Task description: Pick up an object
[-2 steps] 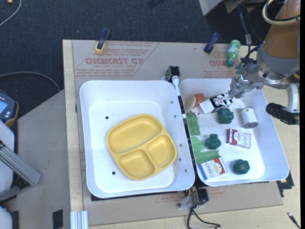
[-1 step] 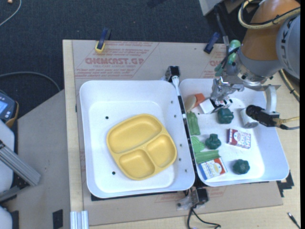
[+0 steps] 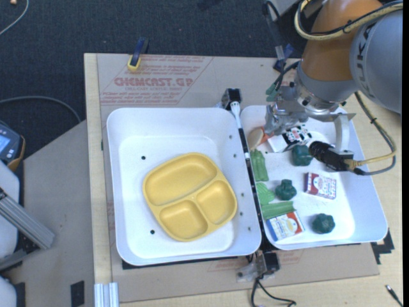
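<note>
The gripper point(image 3: 279, 124) is hanging low over the far left corner of the right bin point(image 3: 367, 200), and whether it is spread or pinching anything is impossible to tell from this slant. Directly under and beside it, a small card point(image 3: 293, 137) is lying, touching a dark green toy point(image 3: 301, 154). The other pieces are sitting nearer the camera: a red packet point(image 3: 320, 185), 2 more green toys, and a green strip point(image 3: 259, 166) running lengthwise along the bin's left wall.
</note>
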Controlling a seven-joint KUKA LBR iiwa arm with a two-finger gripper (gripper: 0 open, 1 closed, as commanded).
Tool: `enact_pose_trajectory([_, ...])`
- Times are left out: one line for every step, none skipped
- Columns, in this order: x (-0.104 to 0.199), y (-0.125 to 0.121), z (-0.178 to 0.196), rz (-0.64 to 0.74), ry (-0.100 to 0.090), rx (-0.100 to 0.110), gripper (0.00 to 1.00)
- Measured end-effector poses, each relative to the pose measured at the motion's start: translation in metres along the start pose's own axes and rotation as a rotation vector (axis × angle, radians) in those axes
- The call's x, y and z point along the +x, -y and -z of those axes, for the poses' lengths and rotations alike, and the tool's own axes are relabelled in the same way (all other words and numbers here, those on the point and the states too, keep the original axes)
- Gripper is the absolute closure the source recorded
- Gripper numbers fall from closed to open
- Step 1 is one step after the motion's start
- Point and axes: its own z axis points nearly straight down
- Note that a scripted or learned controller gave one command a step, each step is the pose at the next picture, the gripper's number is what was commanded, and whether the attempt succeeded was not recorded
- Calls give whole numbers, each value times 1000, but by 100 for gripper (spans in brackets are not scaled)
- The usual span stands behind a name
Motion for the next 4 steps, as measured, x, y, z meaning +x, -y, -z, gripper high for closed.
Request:
enact_pose_trajectory([-4, 8, 5, -6, 1, 1, 100])
enact_pose_trajectory([-11, 6, -15, -7, 2, 3, 100])
enact_pose_trajectory([0, 3, -3, -4, 2, -5, 100])
enact_pose_trajectory([-15, 5, -13, -8, 3, 1, 100])
